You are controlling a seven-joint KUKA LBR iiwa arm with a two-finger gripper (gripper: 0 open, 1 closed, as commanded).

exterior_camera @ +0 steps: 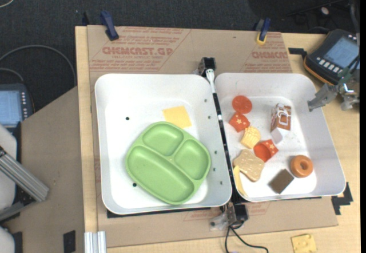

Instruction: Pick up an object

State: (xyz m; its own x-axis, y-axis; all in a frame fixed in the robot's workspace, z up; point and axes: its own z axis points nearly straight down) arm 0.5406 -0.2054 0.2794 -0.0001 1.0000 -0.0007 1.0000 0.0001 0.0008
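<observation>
Spanning the scene: the cardboard-covered worktop, carrying the left bin and the right bin, touching along their middle edge.

Lying near-centre in the left bin: a green divided plate, with a yellow slice just beyond its far rim.

Poking in at the right bin's far right rim: the grey tool, partly cut off and blurred, so telling open from closed is not possible; gripping nothing visible.

Lying scattered in the right bin, well apart from the tool: a toast piece, a small carton, a donut, a brown block and a red disc.
</observation>
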